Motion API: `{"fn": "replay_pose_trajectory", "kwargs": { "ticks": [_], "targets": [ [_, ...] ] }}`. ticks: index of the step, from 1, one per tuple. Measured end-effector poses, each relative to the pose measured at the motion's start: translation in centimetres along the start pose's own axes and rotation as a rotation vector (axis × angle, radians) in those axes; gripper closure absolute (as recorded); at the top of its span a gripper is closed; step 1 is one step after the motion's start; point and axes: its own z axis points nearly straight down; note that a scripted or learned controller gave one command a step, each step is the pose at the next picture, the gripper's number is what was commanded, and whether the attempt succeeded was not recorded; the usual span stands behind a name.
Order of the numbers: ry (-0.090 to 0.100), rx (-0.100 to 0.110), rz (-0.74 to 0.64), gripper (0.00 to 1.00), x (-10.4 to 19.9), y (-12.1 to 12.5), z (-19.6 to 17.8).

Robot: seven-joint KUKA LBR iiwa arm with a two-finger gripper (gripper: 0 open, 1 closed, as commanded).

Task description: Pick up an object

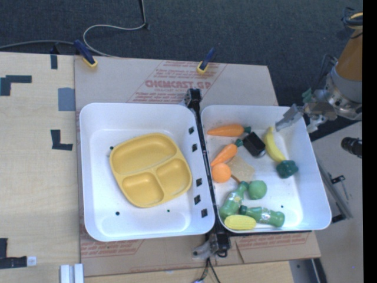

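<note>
Your end effector [290, 118] at right of frame, over the right bin's [312, 217] upper edge, grip state impossible to tell, banana [272, 145] just below it, yellow divided plate [151, 168] in left bin [94, 217]

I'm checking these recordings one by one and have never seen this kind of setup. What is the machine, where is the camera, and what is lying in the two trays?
You are looking down at a slant from one fixed camera above a bench. The machine is a grey robot arm with an orange band, reaching in from the right; its two-finger gripper hovers over the right bin's upper edge, and nothing shows between its fingers. The left shallow white bin holds a yellow divided plastic plate. The right shallow white bin holds toy food: two orange carrots, a yellow banana, an orange ball, a green round fruit, a yellow corn cob, plus a small black block.
</note>
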Motion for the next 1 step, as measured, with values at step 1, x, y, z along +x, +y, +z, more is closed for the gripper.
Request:
{"fn": "replay_pose_trajectory", "kwargs": {
  "ticks": [1],
  "targets": [
    [0.001, 0.004, -0.002, 0.0, -0.55, 6.29, 13.86]
  ]
}}
